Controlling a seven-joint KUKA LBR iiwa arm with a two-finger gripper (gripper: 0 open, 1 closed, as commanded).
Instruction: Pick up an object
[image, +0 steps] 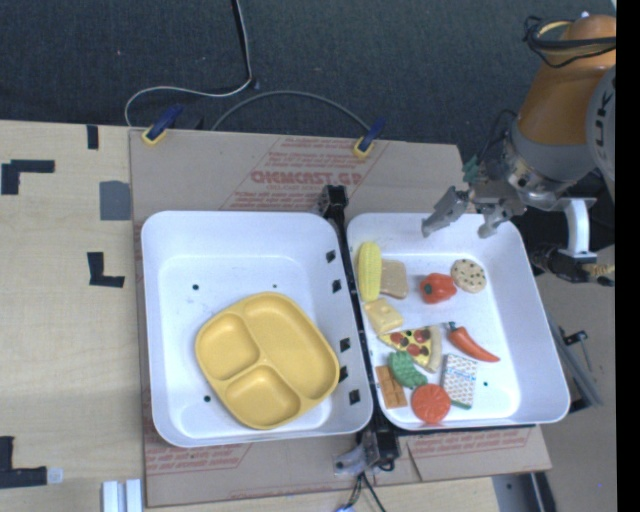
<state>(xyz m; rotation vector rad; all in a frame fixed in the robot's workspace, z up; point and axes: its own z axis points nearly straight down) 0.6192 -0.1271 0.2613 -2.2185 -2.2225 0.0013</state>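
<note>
In the camera view the hand (471, 212) hangs at the upper right of the frame, over the top rim of the right bin (535, 330), its two fingers spread wide with nothing between them. The toy food lies below and left of it. Nearest are the round speckled cookie (467, 275) and the glossy red tomato (437, 288). The corn cob (369, 270) runs top to bottom. In the left bin sits a smooth yellow divided plate (265, 358).

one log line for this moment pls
gripper: open, above far rim of right bin, holding nothing | toy food in right bin | yellow tray in left bin
</note>
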